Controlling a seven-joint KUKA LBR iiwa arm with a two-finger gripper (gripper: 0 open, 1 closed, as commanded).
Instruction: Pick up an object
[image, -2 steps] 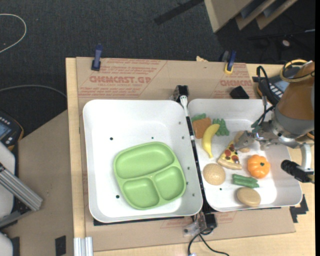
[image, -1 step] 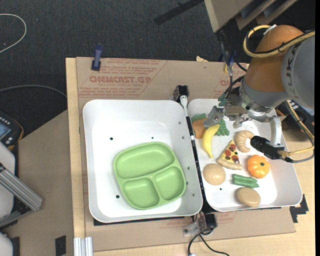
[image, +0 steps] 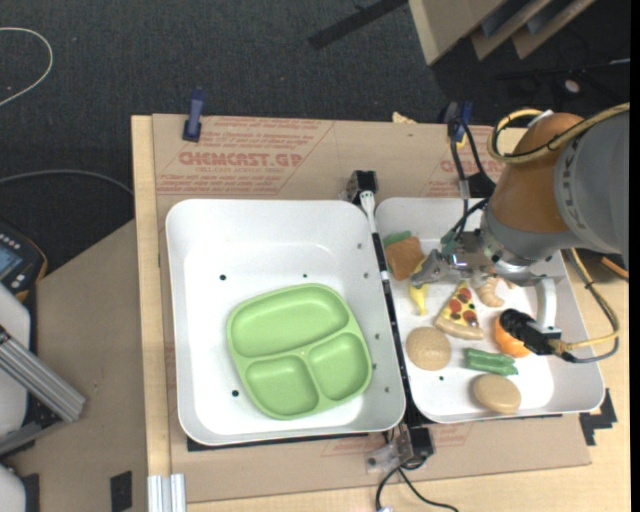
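The gripper (image: 437, 268) hangs low over the upper part of the right bin (image: 570, 395); whether it is parted or closed cannot be told from this angle. A brown toy bread piece (image: 404, 258) lies just to its left, against the bin's dividing wall. Below it sit a yellow banana (image: 418, 298) and a pizza slice (image: 460, 312), both close by. The left bin (image: 200, 240) carries a green divided tray (image: 297, 348).

Toy foods crowd the right bin (image: 560, 400) — pizza slice (image: 460, 312), round bun (image: 428, 349), green bean (image: 490, 361), tan potato (image: 497, 392).
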